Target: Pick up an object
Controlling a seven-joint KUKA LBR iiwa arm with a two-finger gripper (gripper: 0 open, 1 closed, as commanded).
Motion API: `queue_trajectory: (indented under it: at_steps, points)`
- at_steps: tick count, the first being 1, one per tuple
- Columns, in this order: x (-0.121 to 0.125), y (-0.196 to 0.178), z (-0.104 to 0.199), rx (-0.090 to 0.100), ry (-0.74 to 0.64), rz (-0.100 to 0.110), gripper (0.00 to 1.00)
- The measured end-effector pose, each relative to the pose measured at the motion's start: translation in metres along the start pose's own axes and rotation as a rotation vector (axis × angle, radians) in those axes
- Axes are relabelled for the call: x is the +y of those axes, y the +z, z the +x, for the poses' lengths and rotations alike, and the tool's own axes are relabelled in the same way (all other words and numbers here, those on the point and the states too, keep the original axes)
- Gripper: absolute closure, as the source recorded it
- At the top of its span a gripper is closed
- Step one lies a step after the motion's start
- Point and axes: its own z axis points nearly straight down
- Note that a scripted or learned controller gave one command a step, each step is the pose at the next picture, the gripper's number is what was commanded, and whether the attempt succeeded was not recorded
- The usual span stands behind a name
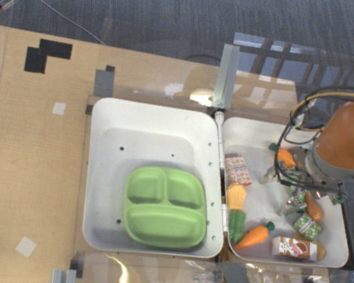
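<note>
The right bin (pixel 255 138) holds several small items. Along its left wall lie a pink snack packet (pixel 238 169), a yellow corn piece (pixel 237 196) and a green vegetable (pixel 236 225). A carrot (pixel 253 237) and a brown-labelled bottle (pixel 295 248) lie at the front. A green packet (pixel 307 226), a brown sausage (pixel 314 206) and an orange piece (pixel 285 158) lie near the right side. My gripper (pixel 299 186) hangs low over the bin's right half, just above the sausage and the green packet. The wrist hides most of it.
The left bin (pixel 111 129) carries a green divided plate (pixel 165 206) in its front half. The arm's orange band (pixel 353 136) and black cables (pixel 300 112) cover the right bin's far right corner. A metal post (pixel 225 73) stands behind the divider between the bins.
</note>
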Motion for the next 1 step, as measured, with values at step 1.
queue_trajectory:
  at_steps: [1]
  points:
    - [-0.0288, 0.0020, -0.0638, 0.000, 0.006, -0.002, 0.00]
